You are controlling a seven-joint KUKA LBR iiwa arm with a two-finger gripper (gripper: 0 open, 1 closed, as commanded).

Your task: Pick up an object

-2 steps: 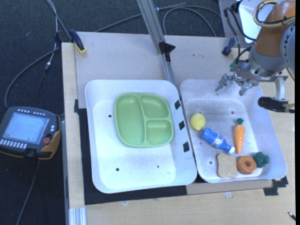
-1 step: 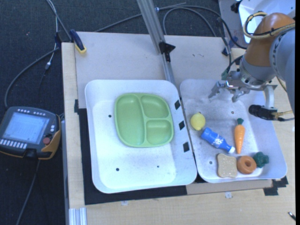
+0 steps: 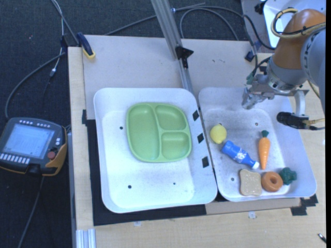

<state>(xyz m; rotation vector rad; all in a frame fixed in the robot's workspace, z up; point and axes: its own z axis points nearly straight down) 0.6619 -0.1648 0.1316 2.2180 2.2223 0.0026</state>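
Where the blue bottle (image 3: pixel 240 154) lies, label unreadable | end effector (image 3: pixel 250 100) above right bin (image 3: pixel 227 190); grip state indiscernible

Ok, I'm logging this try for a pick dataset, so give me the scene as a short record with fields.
left bin: holds a green tray with three compartments
right bin: lemon, blue bottle, carrot, bread slice, donut, broccoli
gripper: over the far end of the right bin, nothing seen in it
nearest item to gripper: lemon
bench extras: pendant on the floor at left, blue and yellow tool at the far left corner
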